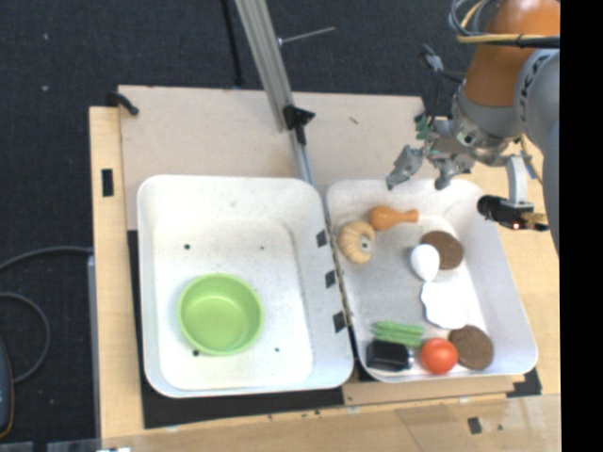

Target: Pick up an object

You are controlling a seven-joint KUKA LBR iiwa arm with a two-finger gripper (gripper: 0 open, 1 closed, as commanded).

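My gripper (421, 174) hangs over the far edge of the right bin (499, 281), its two fingers spread open with nothing between them. Just below it lies an orange drumstick-shaped toy (393, 217), beside a tan ridged pumpkin (356, 241). Further down the bin sit a white egg (425, 262) against a brown disc (445, 249), a white flat piece (448, 304), a second brown disc (472, 347), a red tomato (438, 356), a green bean pod (398, 330) and a black block (387, 355).
The left bin (226, 215) holds a green bowl (220, 314). A grey metal pole (268, 64) slants up from between the bins at the back. The arm's orange band (504, 59) stands at the upper right.
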